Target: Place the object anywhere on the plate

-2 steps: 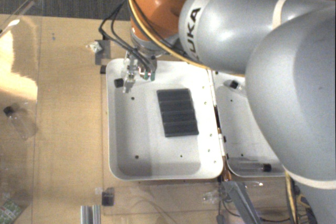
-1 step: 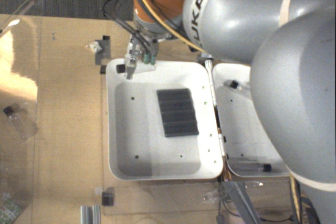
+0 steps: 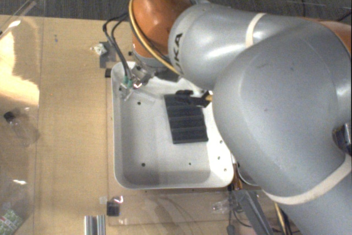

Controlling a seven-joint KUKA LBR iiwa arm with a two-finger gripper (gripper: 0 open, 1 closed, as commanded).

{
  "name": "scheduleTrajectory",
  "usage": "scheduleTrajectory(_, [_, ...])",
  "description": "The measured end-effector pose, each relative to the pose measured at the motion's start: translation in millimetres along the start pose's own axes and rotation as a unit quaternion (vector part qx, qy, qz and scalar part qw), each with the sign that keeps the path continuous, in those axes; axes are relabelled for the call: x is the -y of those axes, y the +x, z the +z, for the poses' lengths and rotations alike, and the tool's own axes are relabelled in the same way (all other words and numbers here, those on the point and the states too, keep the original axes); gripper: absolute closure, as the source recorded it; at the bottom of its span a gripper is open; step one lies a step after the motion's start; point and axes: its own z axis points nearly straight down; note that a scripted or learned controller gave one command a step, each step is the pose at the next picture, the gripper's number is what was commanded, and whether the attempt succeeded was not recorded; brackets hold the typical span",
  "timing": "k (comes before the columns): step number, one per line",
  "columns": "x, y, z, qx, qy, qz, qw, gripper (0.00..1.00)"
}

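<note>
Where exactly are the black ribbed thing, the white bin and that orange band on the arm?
black ribbed block (image 3: 187,121): camera view, middle of its grooved top.
white bin (image 3: 159,165): camera view, bare floor near the front wall.
orange band (image 3: 157,11): camera view, top of its rounded shell.

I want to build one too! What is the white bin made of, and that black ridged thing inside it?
The white bin looks like smooth plastic or painted metal: its walls shine faintly and its corners are rounded. The black ridged thing looks like matte rubber or foam, since its ridges show no glare. Neither can be told for certain.
</note>
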Motion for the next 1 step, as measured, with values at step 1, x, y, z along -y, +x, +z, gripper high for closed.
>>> scheduleTrajectory(1, [1.2,-5.0,22.8,0.001,-0.001,-0.155,0.9880,1.00])
